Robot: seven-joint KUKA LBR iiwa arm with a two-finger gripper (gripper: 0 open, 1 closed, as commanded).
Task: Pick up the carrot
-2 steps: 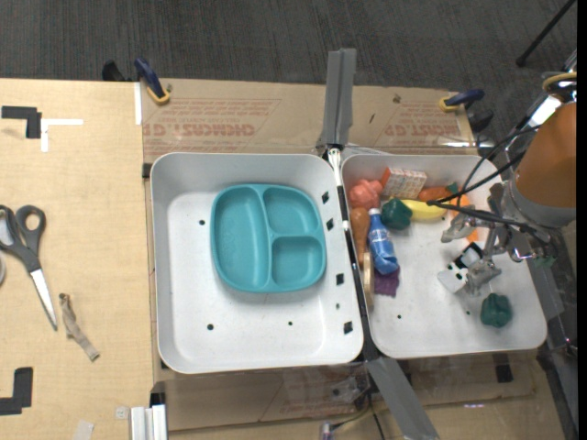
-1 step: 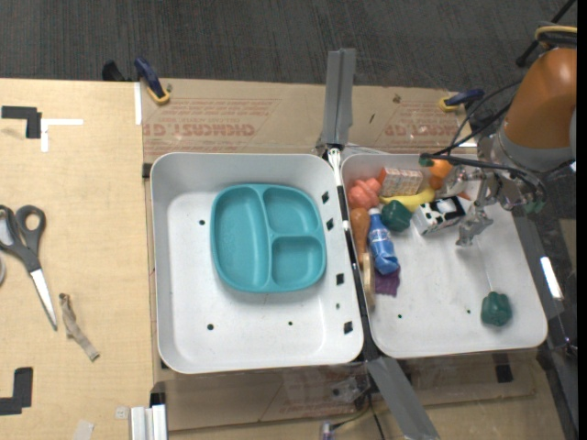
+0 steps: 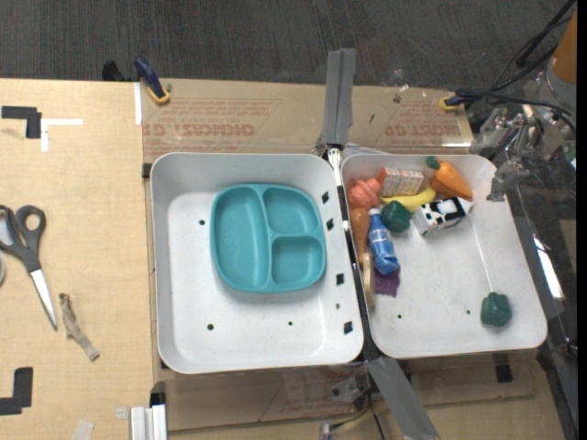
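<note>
Here, carrot [image 3: 450, 179] lay at rear of right bin [image 3: 459, 328], beside banana [image 3: 415, 199]. Gripper [image 3: 521, 145] hovered nr bin's rear-right corner; state indeterminate.

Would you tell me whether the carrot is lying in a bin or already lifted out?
In. The carrot lies in the right bin's far corner.

Lighting: even, bright, overhead. Shadows: soft, short, inside the left bin [image 3: 174, 337] along its walls. Glare: mild on the right bin [image 3: 514, 273] and its white floor. Focus: sharp centrally; slight softness toward upper right.
</note>
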